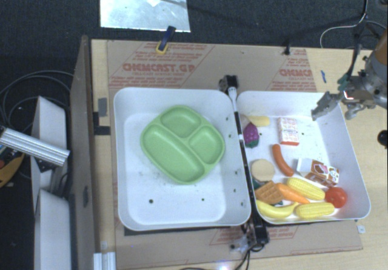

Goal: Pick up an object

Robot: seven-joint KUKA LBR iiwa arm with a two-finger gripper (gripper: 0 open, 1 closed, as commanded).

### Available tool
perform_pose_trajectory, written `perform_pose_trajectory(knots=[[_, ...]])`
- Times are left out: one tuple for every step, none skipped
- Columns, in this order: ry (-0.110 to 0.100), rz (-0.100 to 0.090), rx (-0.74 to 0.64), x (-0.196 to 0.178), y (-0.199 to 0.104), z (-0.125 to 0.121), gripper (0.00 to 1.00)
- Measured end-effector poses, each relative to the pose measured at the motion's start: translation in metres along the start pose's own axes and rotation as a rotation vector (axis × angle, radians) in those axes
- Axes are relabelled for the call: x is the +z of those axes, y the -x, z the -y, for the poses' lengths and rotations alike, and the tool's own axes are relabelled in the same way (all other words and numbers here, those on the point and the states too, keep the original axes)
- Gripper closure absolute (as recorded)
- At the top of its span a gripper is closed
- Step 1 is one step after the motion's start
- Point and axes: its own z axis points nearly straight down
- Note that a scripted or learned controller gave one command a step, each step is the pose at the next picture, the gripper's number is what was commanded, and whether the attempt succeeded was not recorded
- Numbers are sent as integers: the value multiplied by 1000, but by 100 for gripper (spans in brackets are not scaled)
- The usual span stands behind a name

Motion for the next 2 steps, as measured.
perform_pose_trajectory(knots=[[-14, -4, 2, 130, -11, 33, 0], [-3, -2, -1, 202, -26, 17, 0]])
